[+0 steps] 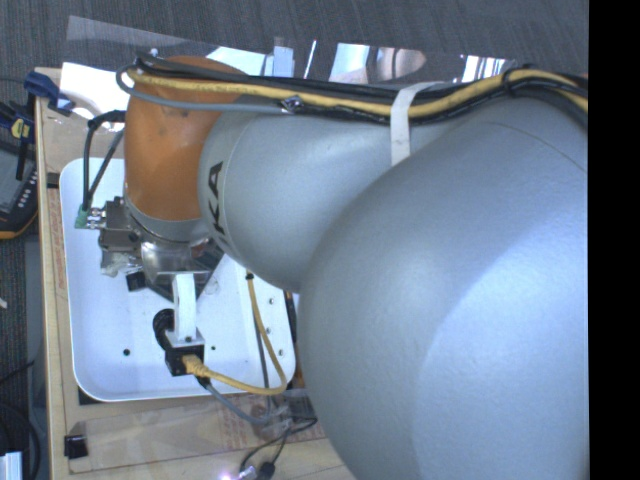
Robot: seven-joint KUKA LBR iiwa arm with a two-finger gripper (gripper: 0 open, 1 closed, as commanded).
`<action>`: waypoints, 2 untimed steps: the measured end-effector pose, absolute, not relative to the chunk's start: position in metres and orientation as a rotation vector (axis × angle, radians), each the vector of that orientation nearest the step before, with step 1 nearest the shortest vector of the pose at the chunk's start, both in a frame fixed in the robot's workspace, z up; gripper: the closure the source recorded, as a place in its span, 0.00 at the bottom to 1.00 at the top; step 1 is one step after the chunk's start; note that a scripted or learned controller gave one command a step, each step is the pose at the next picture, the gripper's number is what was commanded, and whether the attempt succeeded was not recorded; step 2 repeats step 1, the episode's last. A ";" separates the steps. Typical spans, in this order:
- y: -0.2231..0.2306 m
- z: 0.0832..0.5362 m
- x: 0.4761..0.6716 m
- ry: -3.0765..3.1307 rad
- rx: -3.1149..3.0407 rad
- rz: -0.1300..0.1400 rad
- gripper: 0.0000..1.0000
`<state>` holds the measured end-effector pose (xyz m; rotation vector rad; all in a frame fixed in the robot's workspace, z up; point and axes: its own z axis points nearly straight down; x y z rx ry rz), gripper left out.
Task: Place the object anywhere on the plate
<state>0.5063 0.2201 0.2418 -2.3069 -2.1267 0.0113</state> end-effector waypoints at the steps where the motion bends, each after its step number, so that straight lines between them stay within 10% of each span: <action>1: 0.143 0.284 0.534 -1.903 -2.497 0.007 1.00; 2: 0.143 0.284 0.534 -1.903 -2.497 0.007 1.00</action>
